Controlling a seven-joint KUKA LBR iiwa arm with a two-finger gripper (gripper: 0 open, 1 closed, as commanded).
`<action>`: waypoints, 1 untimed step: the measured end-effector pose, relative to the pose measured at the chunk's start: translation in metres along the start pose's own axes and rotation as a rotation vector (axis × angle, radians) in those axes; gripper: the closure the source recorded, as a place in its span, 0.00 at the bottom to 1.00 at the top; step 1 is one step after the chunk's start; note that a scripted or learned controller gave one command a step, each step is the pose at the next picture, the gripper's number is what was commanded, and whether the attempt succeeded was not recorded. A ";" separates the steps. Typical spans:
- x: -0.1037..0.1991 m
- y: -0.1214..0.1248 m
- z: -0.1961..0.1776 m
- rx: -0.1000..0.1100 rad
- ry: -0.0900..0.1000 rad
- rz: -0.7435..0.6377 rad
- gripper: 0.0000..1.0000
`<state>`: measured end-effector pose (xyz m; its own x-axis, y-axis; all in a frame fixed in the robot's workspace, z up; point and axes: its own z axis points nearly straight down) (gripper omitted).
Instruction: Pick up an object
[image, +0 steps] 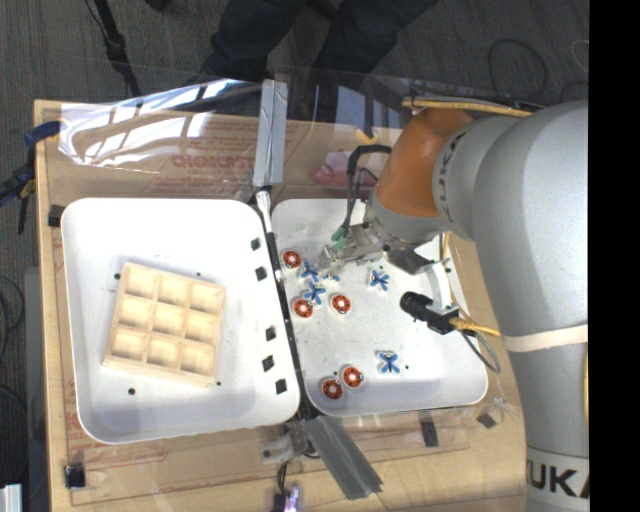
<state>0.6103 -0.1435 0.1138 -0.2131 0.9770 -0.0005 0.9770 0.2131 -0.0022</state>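
Note:
The right bin (455, 375) holds several small red rings and several blue jacks. One red ring (291, 259) lies near the bin's left wall, and others lie at the middle (342, 304) and at the front (351, 377). Blue jacks (317, 293) cluster left of the middle, with one more jack (379, 279) to the right and one (388, 363) near the front. My gripper (336, 249) hangs low over the back part of this bin, just right of the nearest blue jack (310, 272). I see nothing clearly held in it.
The left bin (90, 400) holds a pale wooden tray (165, 322) with a grid of square compartments. A dark divider (272, 300) runs between the two bins. The grey arm (520, 220) covers the right bin's far right side.

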 end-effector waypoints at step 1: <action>0.000 0.000 0.000 0.000 0.000 0.000 0.00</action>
<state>0.6103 -0.1434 0.1137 -0.2134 0.9770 -0.0006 0.9770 0.2134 -0.0023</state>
